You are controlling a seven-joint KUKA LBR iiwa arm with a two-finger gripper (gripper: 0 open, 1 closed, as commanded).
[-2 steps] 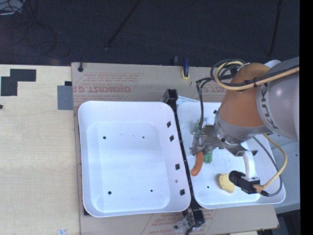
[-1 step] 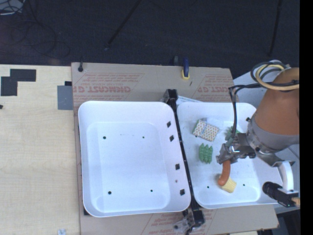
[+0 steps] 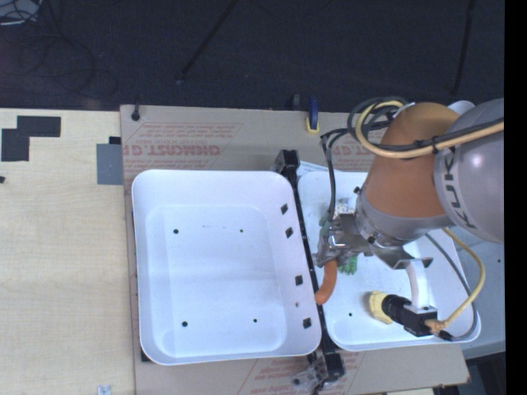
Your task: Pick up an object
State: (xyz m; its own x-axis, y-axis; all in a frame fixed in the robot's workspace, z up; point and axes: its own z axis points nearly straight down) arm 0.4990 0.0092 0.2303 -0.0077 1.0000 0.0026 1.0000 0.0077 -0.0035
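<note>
Orange and elongated, the object point(image 3: 326, 285) lies in the right-hand bin point(image 3: 362, 337), close against the wall beside the left-hand bin point(image 3: 214, 278). You see the end effector point(image 3: 333, 243) at the object's upper end, next to a small green item point(image 3: 351, 264). You cannot tell whether it is spread or pressed together. Both bins rest on the tabletop point(image 3: 58, 262).

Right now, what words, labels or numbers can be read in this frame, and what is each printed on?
"KU": dark letters on the grey arm, rest hidden.
Red print on the cardboard sheet behind the left bin: upside down, too blurred to read.
More red print at its front edge: too blurred.
</note>
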